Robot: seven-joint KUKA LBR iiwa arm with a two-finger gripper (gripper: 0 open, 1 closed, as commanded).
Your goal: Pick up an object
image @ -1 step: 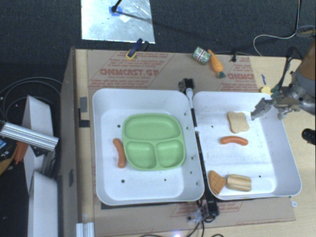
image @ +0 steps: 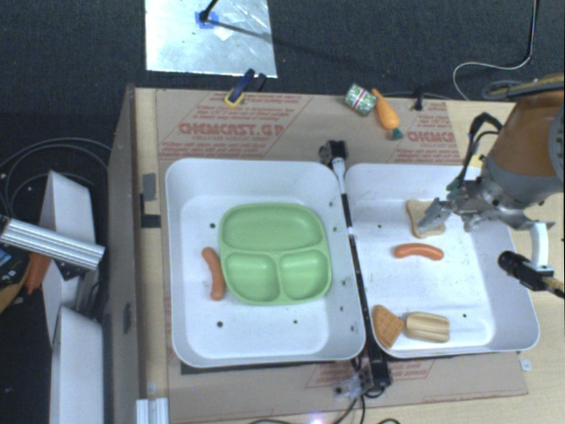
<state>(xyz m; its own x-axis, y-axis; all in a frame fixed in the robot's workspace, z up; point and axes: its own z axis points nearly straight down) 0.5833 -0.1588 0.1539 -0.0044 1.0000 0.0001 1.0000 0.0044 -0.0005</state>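
**Hand at the toast, grasp unconfirmed**

Presently the hand (image: 439,212) sits low over the slice of toast (image: 424,219) at the back of the right bin (image: 508,325), apparently touching its right edge. Whether it is open or closed cannot be told from this slant, and no grip on the toast is evident. In my judgement a sound pick needs the hand centred across the slice and closed firmly before any lift; a flat piece could slip out.

Just in front lies a sausage (image: 418,252), with a waffle (image: 387,324) and a bread roll (image: 427,326) near the front wall. The left bin (image: 190,325) holds a green tray (image: 274,253) and a second sausage (image: 213,274). Both bins rest on a cardboard-covered tabletop (image: 229,124) over dark carpet (image: 71,51); a toy carrot (image: 386,111) and a small can (image: 360,99) lie behind them.
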